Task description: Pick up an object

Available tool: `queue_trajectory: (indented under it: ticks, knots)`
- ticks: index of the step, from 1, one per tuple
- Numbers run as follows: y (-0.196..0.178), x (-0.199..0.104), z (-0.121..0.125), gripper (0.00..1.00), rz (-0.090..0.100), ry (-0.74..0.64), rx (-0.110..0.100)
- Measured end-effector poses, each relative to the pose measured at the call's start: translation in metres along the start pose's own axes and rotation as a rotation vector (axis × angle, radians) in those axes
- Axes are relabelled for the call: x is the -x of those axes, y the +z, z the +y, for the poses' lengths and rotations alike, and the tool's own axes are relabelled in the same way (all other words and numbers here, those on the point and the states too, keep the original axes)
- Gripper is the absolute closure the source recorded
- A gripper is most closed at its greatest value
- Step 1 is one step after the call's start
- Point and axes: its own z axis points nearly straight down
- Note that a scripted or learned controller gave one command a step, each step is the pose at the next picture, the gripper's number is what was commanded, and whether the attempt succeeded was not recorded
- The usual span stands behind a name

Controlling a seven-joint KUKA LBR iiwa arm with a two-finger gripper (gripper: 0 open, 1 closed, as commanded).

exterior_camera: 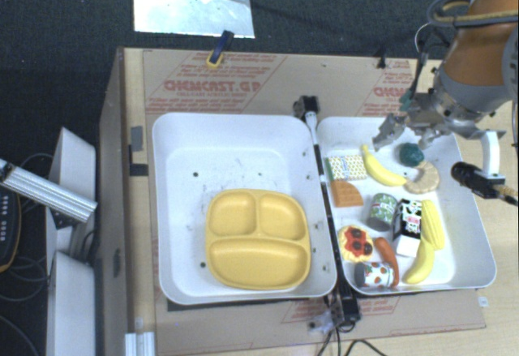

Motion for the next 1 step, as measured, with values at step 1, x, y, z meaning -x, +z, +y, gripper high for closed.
queue_trajectory:
  ticks: [1]
  knots:
    - [0.038, 0.0401, -0.0504, 0.0, -0.001, 0.003, -0.001]
